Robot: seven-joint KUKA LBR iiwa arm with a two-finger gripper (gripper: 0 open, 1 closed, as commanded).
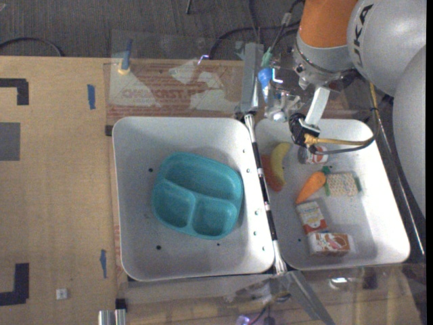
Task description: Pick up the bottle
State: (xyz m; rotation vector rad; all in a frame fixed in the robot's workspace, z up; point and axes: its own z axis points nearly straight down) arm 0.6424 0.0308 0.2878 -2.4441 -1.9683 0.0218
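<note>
I see the gripper [279, 108] in the upper centre-right of the frame, over the top left corner of the right bin [385, 202]. That bin holds a yellow-red fruit [276, 164], a carrot [311, 186], a cracker [341, 184], a small carton [310, 216] and a larger carton [331, 243]. A teal divided plate [197, 195] sits mid-frame in the left bin [135, 147].

Bottle [316, 158] partly hidden under the arm [379, 26]

Robot lab, taped bench [54, 181], floor cables [223, 40] (grey carpet [101, 12])
</note>
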